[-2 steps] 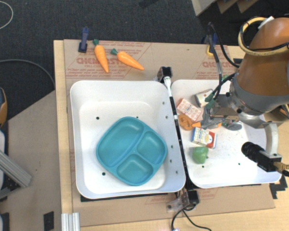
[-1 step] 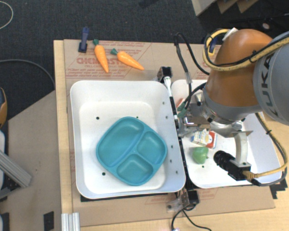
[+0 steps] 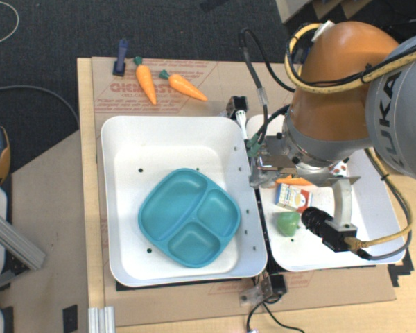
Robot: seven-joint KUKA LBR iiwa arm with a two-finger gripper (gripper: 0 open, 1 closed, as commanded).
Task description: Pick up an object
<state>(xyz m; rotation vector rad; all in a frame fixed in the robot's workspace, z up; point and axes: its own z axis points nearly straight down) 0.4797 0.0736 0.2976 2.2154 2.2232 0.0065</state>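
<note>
Nearest the bottom of the frame, the front rim of the left bin point(image 3: 187, 277) lies on a sheet of cardboard point(image 3: 90, 186), and the right bin point(image 3: 374, 186) sits against it at lower right. In the right bin, close to the dividing wall, rests a small green rounded object point(image 3: 288, 224), possibly a toy fruit, though the view is too coarse to be sure. Just above it in the frame lies a small white carton with blue and orange print point(image 3: 292, 195), tilted, with an orange piece point(image 3: 299, 181) touching its upper edge. Beside the green object a black cable fitting point(image 3: 327, 229) hangs off my arm point(image 3: 340, 82). My gripper point(image 3: 291, 168) hangs over that same cluster at the left end of the right bin, tucked under my own orange and grey wrist, so I cannot tell how wide it stands or whether it has anything. In the left bin a teal three-compartment plate point(image 3: 188, 217) lies flat, towards the lower middle. Farther back, on the cardboard beyond the left bin at upper left of the frame, two toy carrots point(image 3: 146, 83) point(image 3: 186, 86) lie near each other, with a small dark blue object point(image 3: 120, 57) just to their left.
</note>
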